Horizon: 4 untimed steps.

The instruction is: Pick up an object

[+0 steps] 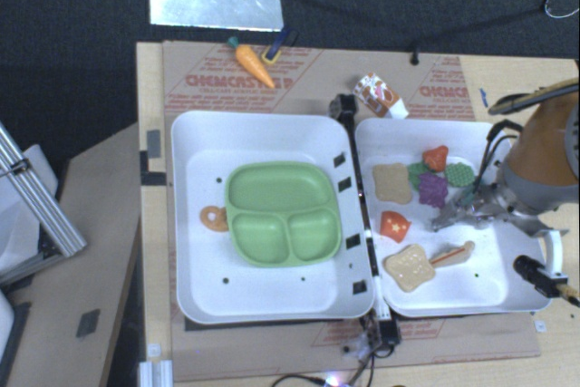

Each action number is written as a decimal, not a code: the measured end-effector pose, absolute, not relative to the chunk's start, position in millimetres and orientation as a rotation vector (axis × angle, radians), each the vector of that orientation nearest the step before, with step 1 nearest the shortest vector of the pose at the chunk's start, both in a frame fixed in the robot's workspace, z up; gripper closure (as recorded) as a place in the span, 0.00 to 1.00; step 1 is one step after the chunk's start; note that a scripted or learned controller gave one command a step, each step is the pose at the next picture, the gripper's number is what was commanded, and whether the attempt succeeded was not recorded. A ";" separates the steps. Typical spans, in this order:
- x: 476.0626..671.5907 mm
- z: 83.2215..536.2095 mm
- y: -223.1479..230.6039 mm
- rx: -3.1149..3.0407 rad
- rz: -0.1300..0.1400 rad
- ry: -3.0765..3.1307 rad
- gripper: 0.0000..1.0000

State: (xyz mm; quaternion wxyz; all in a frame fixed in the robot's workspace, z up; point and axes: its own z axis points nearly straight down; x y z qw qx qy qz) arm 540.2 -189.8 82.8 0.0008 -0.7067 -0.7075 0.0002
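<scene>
Gripper low over the toy food in the right bin, nothing held.

Camera view: the gripper [450,217] sits in the right bin [494,290], its dark fingers spread a little way apart with nothing between them, just beside the purple grapes [433,189] and above the wooden stick [451,255]. Around it lie a tan bread slice [392,182], a red strawberry [436,158], a green piece [460,173], a small red piece [394,226] and a toast slice [410,267]. All look like light, stiff plastic toys, probably smooth and apt to slip. The grapes seem the nearest target; their lumpy sides should give the fingers purchase if taken across the middle. The flat bread slices would be hard to pinch off the floor. The left bin [195,222] holds a green divided plate [280,212].
</scene>
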 end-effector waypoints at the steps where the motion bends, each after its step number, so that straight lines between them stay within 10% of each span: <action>1: 541.5 95.3 -190.7 -2.223 -0.003 -2.225 1.00; 4: 541.9 225.7 -193.3 -2.219 -0.003 -2.230 1.00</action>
